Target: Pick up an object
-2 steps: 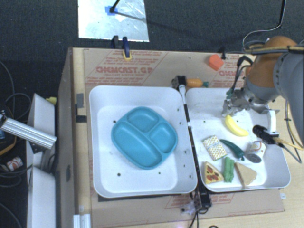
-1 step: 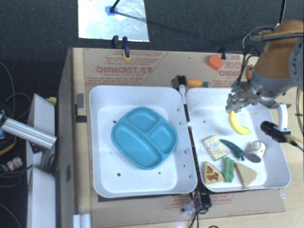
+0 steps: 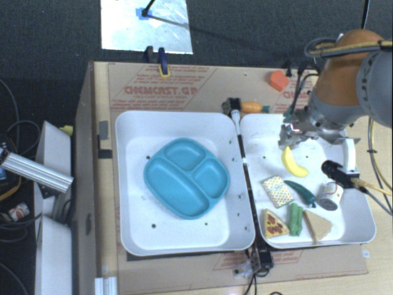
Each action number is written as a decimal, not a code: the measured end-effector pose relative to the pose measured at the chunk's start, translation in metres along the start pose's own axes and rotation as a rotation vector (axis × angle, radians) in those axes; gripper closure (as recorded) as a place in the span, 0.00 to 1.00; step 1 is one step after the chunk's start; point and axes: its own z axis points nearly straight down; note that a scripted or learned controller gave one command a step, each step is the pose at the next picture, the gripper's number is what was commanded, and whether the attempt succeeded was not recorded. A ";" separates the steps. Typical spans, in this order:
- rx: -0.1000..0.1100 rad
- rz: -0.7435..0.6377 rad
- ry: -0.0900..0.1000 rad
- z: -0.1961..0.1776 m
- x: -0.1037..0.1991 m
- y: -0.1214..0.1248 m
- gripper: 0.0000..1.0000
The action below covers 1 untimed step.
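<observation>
Hovering over the upper part of the right bin (image 3: 362,226), the gripper (image 3: 293,135) sits just above the banana (image 3: 292,162).

How wide the gripper stands cannot be told from this angle, and nothing is seen between its tips; whether it touches the banana is also unclear. The right bin holds the banana, a speckled yellow packet (image 3: 278,191), a dark green pepper-like piece (image 3: 301,192), a pizza slice (image 3: 274,224), a light green piece (image 3: 296,219), a tan wedge (image 3: 317,225) and a small cup-like item (image 3: 331,195) (its detail is too blurred to identify). The left bin (image 3: 138,226) holds a blue divided plate (image 3: 186,177), lying flat near its centre. An orange block (image 3: 278,80) and a carrot-like piece (image 3: 251,107) rest on the board beyond the bins. The grey arm (image 3: 341,78) covers the right bin's far corner.
</observation>
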 end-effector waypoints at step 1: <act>0.000 -0.001 0.000 -0.010 0.034 -0.013 1.00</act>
